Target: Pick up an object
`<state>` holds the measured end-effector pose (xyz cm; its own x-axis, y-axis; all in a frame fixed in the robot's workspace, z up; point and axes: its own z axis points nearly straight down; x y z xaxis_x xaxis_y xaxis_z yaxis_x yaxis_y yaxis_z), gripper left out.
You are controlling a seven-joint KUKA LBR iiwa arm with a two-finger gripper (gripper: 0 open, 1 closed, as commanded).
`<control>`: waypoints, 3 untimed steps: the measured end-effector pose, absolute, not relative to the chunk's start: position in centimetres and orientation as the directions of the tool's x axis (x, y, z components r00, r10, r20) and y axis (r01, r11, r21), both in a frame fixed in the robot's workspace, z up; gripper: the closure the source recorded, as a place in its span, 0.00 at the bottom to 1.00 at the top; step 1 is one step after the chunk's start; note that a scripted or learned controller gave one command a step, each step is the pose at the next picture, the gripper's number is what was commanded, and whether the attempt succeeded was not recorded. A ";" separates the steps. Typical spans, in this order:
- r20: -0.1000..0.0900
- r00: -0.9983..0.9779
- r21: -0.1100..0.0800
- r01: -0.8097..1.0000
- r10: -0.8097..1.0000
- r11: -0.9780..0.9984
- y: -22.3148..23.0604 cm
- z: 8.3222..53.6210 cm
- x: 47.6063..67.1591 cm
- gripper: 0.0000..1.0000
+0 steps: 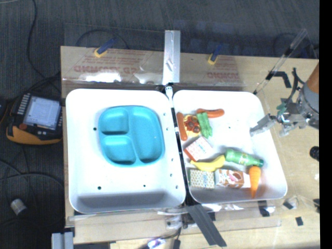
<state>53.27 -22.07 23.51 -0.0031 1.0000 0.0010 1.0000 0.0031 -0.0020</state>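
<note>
2 white bins stand side by side on the bench. The left bin (pixel 78 154) holds a blue divided plate (pixel 130 135) with 3 compartments. The right bin (pixel 244 101) holds the toy foods, gathered toward its 9 o'clock and 6 o'clock sides.

At about 11 o'clock in the right bin lies a red sausage (pixel 211 112), and just beside it a green vegetable (pixel 203 124) and a small picture card (pixel 192 123). A thin orange stick (pixel 181 126) lies along the 9 o'clock wall. Near the middle is a red and white packet (pixel 198 148), touching a yellow banana (pixel 209 164) below it. A green bottle (pixel 243 158) lies at about 4 o'clock, and an orange carrot (pixel 254 180) just under it. 2 small cartons (pixel 215 178) rest at 6 o'clock.

The gripper (pixel 273 121) hangs at 3 o'clock, over the bin's rim, well apart from all the foods. Its fingers look spread and released, with nothing between them, though they are small in this view.

I judge that the task is at its start: no object is lifted, all things lie in the bin, and the arm must first reach toward 9 o'clock, come down, and close on 1 thing. The carrot and the bottle are nearest, but they touch, so a grasp there can slip.
</note>
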 end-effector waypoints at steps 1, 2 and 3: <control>0.010 0.137 -0.005 0.991 0.990 -0.137 -21.2 11.0 48.9 0.00; 0.006 0.140 0.010 0.990 0.990 -0.140 -20.0 9.2 48.9 0.00; 0.002 0.141 0.015 0.990 0.990 -0.141 -20.1 10.1 49.0 1.00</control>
<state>49.03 -20.07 10.10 0.1408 0.9900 0.0022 0.9899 -0.1408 0.0147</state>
